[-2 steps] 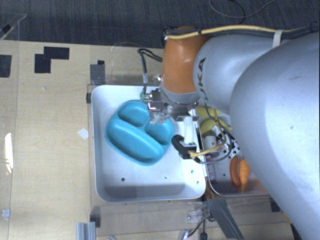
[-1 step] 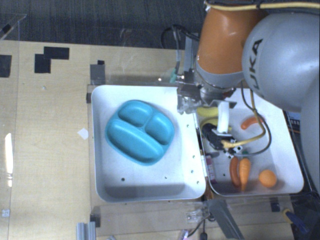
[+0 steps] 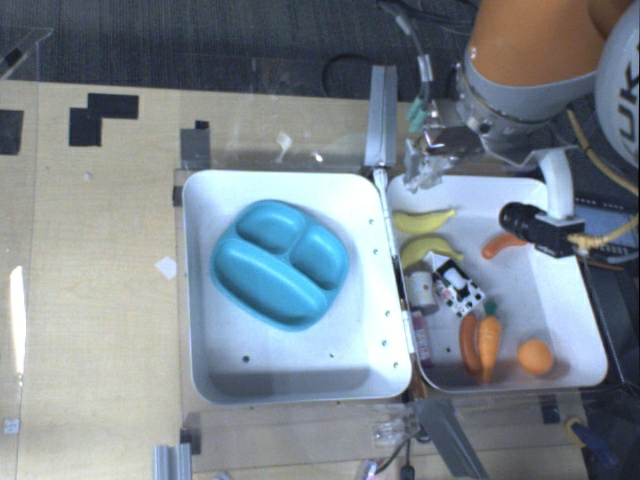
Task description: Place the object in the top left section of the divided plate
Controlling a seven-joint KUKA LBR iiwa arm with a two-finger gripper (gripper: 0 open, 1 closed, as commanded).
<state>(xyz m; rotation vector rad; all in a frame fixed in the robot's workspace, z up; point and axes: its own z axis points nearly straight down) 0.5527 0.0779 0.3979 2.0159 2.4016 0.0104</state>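
A blue divided plate [image 3: 280,261] lies in the left bin [image 3: 215,368], with one section at its top left [image 3: 268,225], one at its right and a long one along its front. My gripper [image 3: 422,171] hangs at the far left corner of the right bin [image 3: 585,353], just above two yellow bananas [image 3: 424,220]. It is well to the right of the plate, past the wall between the bins. I see nothing in its grasp. The orange and grey arm covers the top right of the view.
The right bin holds a carrot [image 3: 488,341], a small orange fruit [image 3: 535,357], a red-orange pepper [image 3: 503,245], a white and black toy [image 3: 456,290] and a small can [image 3: 420,290]. A black piece on the arm [image 3: 535,225] overhangs that bin.
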